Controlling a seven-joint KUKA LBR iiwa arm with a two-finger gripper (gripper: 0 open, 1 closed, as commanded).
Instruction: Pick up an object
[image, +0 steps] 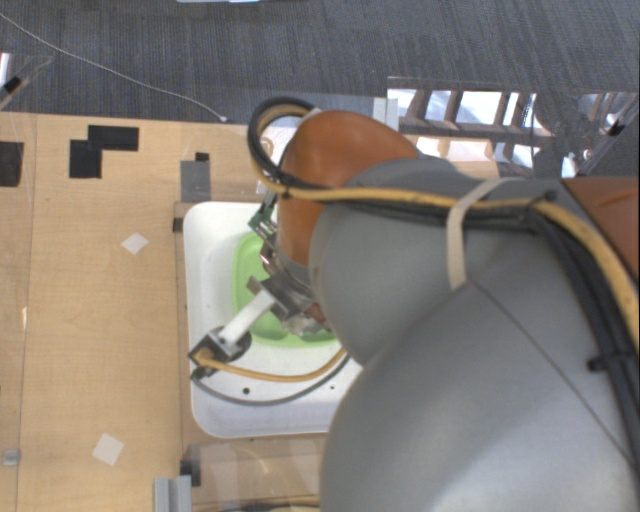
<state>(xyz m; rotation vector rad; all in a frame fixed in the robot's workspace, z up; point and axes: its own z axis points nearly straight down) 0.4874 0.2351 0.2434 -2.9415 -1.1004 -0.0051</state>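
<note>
Gripper (290, 305) low over green object (243, 270).

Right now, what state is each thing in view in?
arm: reaching low into the bin, covering most of it
gripper: down over the green object; open or shut unclear
green object: lying in the bin, partly hidden
white bin: flat on the bench

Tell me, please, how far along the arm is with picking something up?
Done: the arm has reached into the white bin. In hand: its gripper sits low over a green object. Left: a confirmed grasp and the lift; the arm hides the contact, so nothing shows as held.
</note>
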